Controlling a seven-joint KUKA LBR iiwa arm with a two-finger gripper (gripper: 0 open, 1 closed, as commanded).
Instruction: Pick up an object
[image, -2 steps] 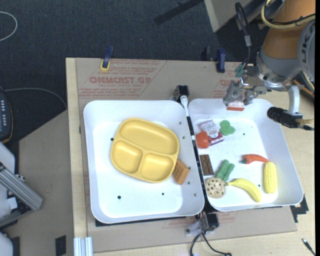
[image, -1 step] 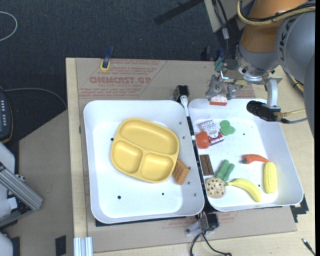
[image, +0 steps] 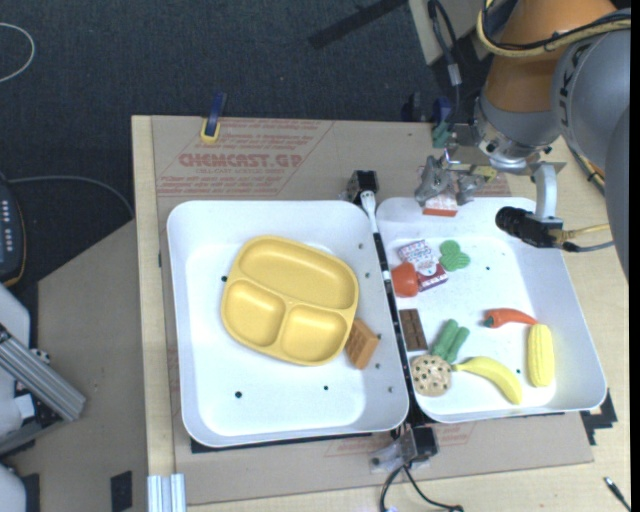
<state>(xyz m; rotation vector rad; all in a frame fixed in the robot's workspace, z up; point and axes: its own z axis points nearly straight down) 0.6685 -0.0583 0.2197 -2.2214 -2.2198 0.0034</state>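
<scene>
Yellow divided plate (image: 290, 300) in the left white bin (image: 190, 300); yellow banana (image: 493, 376) and corn (image: 540, 355); red chilli (image: 510, 318); speckled tan cookie (image: 431, 374).

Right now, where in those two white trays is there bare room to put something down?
The left bin has bare floor all around the yellow divided plate, widest along its near edge. In the right bin, the patch between the green piece and the red pepper is open. Its near corner, around the banana and cookie, is crowded.
</scene>
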